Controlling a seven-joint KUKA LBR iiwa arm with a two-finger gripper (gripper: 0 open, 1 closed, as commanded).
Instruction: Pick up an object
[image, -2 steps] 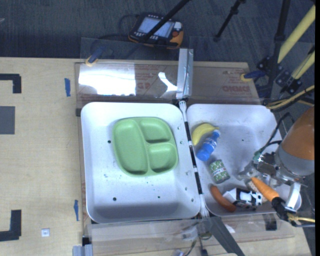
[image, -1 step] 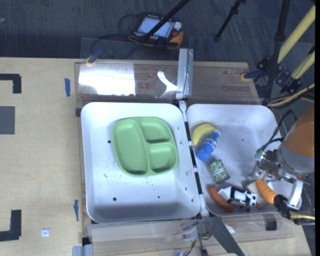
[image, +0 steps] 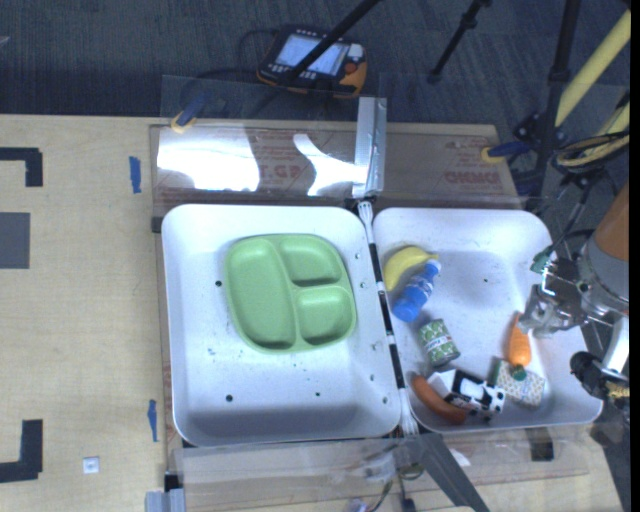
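At the near edge of the right bin lie a reddish-brown sausage-shaped toy, a black-and-white toy touching it, and a pale wrapped packet just to their right. A little farther stand an orange carrot and a small green can; farther still, a blue bottle leans on a yellow banana. The claw hangs at the bin's right rim, just beside the carrot; I cannot tell whether it is spread or pressed together, and nothing shows within it. The near pieces crowd each other and the wall, so a descent there may nudge neighbours or catch the rim. The carrot, hard by the right wall, could roll away. The middle floor offers open room. The left bin carries a green divided tray.
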